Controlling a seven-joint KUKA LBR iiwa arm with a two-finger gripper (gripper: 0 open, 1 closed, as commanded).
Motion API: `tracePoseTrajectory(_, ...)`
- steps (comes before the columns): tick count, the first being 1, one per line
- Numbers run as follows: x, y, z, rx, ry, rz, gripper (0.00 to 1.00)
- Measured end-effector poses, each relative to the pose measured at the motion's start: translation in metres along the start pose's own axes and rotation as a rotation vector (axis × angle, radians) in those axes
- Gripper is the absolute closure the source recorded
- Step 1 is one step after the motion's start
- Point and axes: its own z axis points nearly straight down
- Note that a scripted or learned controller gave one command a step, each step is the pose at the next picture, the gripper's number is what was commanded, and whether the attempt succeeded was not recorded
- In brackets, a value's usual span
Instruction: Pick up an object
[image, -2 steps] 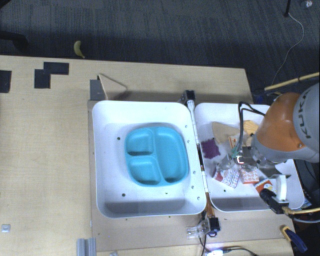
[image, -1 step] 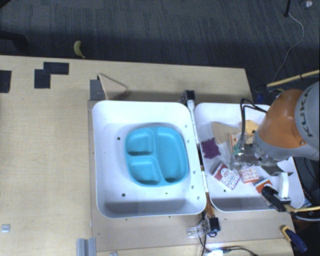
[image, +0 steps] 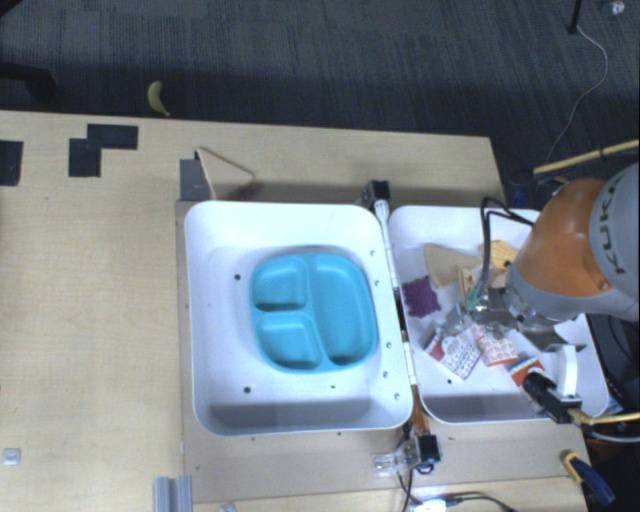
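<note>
My gripper (image: 462, 318) hangs low in the right bin (image: 440, 405), over a heap of small things. Under and beside it lie a red-and-white patterned packet (image: 458, 352), a purple piece (image: 420, 296), a tan cardboard-like piece (image: 445, 262) and an orange item (image: 524, 371). The grey arm with its orange band (image: 560, 250) comes in from the right and hides part of the bin. Whether anything sits between the fingers is hidden by the clutter.
The left bin (image: 215, 300) holds a blue three-compartment tray (image: 312, 310). A thin divider wall (image: 392, 290) separates the two bins. The wooden bench (image: 90, 330) stretches to the left, with black tape marks at its far edge.
</note>
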Motion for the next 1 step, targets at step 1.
tracePoseTrajectory(1,0.0123,-0.0169,0.0218,-0.023,-0.010,0.005,0.00)
